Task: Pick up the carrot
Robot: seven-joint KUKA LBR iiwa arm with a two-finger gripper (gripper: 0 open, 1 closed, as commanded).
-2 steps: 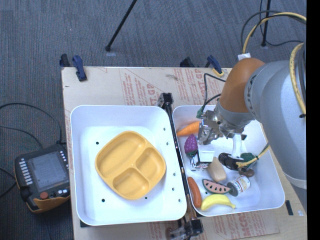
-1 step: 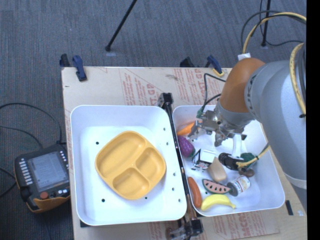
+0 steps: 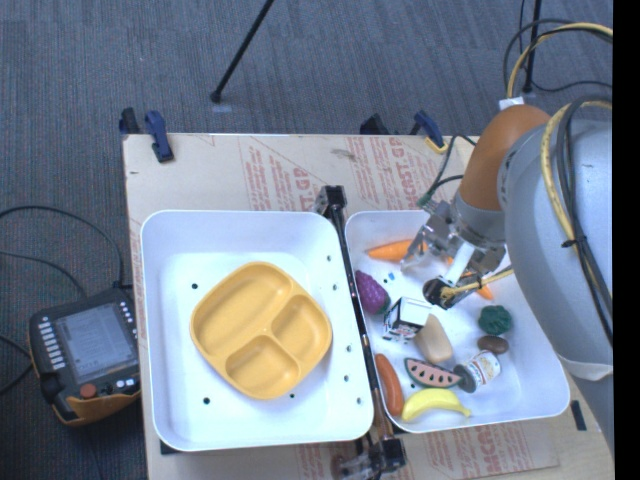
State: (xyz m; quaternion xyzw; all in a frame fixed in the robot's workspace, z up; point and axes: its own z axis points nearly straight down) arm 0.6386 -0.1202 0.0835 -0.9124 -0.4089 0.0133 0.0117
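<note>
Grey metal fingers of the gripper [image 3: 447,261] hang over the upper part of the right bin [image 3: 556,388], spread apart with nothing between them. The arm [image 3: 560,218] comes in from the right, its orange band [image 3: 500,158] just above the wrist. The carrot [image 3: 390,251] lies in the same bin just left of the gripper, its thick end near the fingers and its tip toward the bin's left wall; it is not held. A second small orange piece [image 3: 484,290] shows just right of the fingers, partly hidden. Below the gripper sit a small black-and-white box [image 3: 405,317] and a beige rounded item [image 3: 434,341], with a purple eggplant [image 3: 371,292] to their left. Farther down lie a watermelon slice [image 3: 430,373], a red sausage-like piece [image 3: 389,383], a banana [image 3: 436,403] and a small can [image 3: 483,369]. A dark green item [image 3: 494,319] and a brown one [image 3: 491,345] rest near the right wall. The left bin [image 3: 160,388] holds a yellow divided plate [image 3: 262,329]. A teach pendant [image 3: 85,353] lies on the floor at far left.
</note>
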